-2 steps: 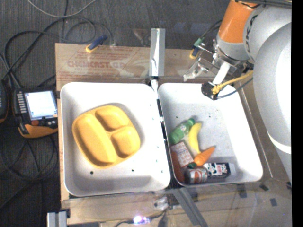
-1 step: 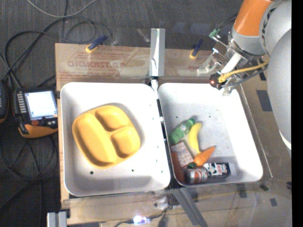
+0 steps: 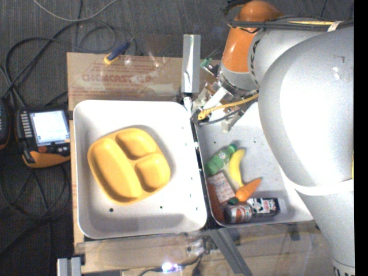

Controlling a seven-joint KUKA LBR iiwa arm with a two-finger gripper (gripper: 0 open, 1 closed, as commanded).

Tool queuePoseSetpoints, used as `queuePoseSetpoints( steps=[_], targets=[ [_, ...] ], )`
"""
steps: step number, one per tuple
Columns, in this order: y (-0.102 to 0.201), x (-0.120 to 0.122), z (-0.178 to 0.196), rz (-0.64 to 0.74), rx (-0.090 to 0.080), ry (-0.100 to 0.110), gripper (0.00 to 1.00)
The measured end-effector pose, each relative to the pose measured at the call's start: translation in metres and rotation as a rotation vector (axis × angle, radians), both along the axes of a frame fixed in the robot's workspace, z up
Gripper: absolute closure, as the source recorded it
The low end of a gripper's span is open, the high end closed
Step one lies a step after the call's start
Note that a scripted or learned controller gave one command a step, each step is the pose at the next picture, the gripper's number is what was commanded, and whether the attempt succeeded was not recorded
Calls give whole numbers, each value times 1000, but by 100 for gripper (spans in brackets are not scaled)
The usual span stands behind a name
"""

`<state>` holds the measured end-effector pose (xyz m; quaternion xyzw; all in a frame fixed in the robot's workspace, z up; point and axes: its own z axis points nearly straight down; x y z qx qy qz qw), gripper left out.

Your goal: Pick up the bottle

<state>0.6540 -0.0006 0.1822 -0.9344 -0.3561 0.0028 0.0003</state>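
Arm point(image 3: 305, 96) bent low over right bin point(image 3: 261, 140); hand point(image 3: 214, 109) state unclear.

A yellow divided tray point(image 3: 130, 164) lies in the left bin point(image 3: 86, 211); a banana point(image 3: 236, 166) and a carrot point(image 3: 248, 189) lie near the right bin's front edge.

I see a glossy yellow plastic tray point(image 3: 131, 164) in a smooth matt white bin point(image 3: 92, 211), a shiny dark plastic bottle point(image 3: 256, 209), and the arm's point(image 3: 310, 96) satin grey shell.
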Motion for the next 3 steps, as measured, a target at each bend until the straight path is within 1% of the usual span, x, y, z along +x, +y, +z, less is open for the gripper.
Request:
queuePoseSetpoints(
  steps=[1,2,3],
  targets=[
    [-88,-7,-91,52,0,-3,0],
    [-88,-8,-82,52,2,-1,100],
    [-72,-22,0,-522,1,0,100]
  ],
)
